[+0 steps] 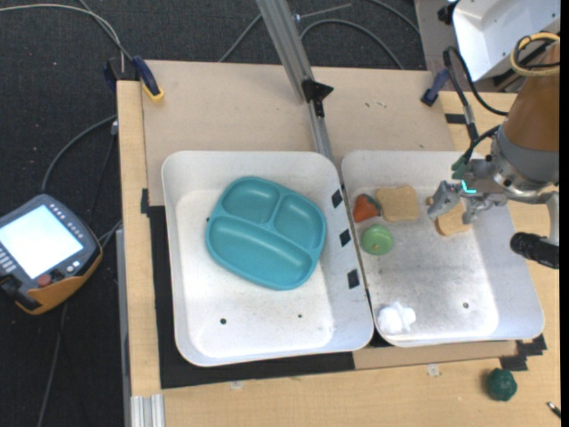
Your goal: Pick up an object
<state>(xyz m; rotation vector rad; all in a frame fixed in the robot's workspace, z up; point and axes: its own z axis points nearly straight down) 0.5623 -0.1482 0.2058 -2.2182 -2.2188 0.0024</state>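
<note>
Tan block (452,224) sat in the right bin (511,314), at the gripper (455,210), whose grip I couldn't tell.
Left bin (191,327) held a teal tray (265,231) (three compartments); a green ball (377,239) lay at the block's nine o'clock.

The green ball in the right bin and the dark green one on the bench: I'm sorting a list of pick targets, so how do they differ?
The green ball is light, yellowish green; the dark green ball is deep green. The green ball lies in the right bin, close to an orange-red item; the dark green ball sits alone on the bench, beyond the bin's near corner. The green ball looks slightly larger. Both are small and roundish.
</note>
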